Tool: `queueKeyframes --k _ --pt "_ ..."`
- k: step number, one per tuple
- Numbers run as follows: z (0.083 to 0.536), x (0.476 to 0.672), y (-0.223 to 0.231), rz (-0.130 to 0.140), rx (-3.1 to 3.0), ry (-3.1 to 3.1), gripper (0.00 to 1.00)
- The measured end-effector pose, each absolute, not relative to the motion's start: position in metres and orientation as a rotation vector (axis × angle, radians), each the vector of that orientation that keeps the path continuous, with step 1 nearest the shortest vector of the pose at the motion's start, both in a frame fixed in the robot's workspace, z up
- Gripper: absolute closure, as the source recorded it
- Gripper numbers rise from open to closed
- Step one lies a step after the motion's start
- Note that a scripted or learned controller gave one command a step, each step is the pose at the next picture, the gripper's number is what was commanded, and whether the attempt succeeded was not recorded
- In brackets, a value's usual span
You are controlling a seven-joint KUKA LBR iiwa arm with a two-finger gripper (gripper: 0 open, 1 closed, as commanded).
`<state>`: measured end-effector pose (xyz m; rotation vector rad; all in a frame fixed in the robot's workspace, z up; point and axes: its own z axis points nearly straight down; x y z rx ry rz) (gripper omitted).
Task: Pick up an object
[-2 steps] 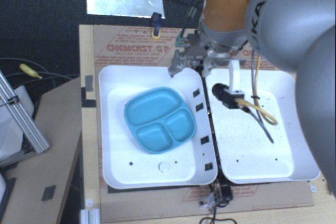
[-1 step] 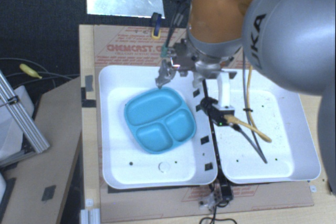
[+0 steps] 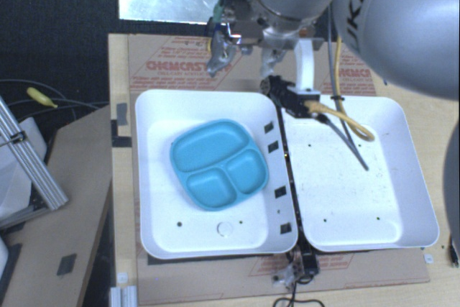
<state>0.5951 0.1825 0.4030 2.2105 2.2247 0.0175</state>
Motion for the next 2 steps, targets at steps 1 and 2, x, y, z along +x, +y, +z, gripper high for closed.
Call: queueKeyframes --k 1,2 --pt "0.416 0.583 0.203 0.006 2.214 2.228 0.00" --pt "0.391 0.555 0.234 -0.001 2.214 2.231 0.00"
